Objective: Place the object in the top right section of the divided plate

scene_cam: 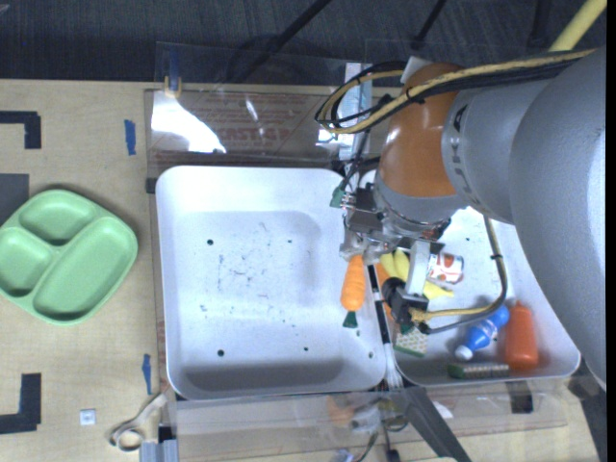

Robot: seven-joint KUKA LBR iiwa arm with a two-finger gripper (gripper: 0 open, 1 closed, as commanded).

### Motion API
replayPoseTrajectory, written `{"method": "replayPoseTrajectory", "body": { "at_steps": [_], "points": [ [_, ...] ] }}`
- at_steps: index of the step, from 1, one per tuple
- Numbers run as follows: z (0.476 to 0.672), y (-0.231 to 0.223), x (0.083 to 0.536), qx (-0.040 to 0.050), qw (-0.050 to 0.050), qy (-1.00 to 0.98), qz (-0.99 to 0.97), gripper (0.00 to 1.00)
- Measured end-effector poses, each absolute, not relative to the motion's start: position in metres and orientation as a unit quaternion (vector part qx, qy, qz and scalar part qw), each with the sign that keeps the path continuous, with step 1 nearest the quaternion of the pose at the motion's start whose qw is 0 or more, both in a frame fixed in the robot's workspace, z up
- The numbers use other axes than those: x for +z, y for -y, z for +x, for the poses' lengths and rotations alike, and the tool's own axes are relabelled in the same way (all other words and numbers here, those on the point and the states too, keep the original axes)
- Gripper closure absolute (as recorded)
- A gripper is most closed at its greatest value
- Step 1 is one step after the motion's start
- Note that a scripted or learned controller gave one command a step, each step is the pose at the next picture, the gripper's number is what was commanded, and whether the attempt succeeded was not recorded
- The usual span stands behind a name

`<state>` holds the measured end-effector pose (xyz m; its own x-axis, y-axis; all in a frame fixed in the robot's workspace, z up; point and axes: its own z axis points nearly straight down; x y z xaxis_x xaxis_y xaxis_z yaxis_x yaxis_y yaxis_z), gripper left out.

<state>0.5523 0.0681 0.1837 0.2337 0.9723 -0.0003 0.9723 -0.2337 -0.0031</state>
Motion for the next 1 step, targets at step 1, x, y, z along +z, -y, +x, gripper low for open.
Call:
{"method": "replayPoseTrajectory", "body": {
  "at_steps": [1],
  "points": [
    [0.4809, -0.1185, 0.0921, -0.0035, -0.001, 0.584, -0.812, 1.00]
  ]
}}
